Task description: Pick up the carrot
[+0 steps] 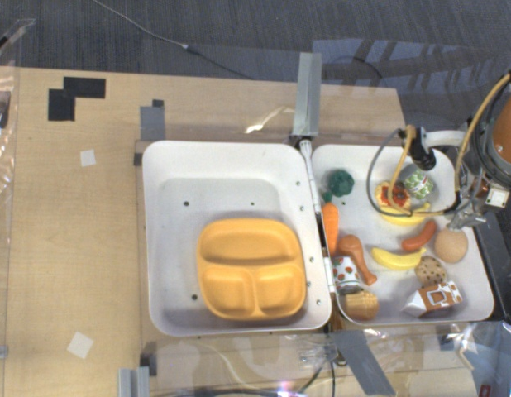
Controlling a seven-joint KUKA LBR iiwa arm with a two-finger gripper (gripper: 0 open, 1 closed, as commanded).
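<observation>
Wooden bench (74, 246) carried two bins. Carrot (330, 227) lay in the right bin (485, 303), against its left wall, just below the green toy (340, 183). Arm (497, 143) sat at the bin's right rim; grip state indeterminable. Pick judged not yet begun.

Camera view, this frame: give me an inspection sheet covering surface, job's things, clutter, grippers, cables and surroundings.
Surface: wooden bench bearing left bin and right bin.
Job's things: carrot lies in the right bin along its left wall, untouched.
Clutter: yellow divided plate in the left bin; banana, sausage, egg, drumstick, green piece in the right bin.
Grippers: arm at the right edge; fingers not discernible.
Cables: black cable loops over the right bin.
Surroundings: dark floor.
</observation>
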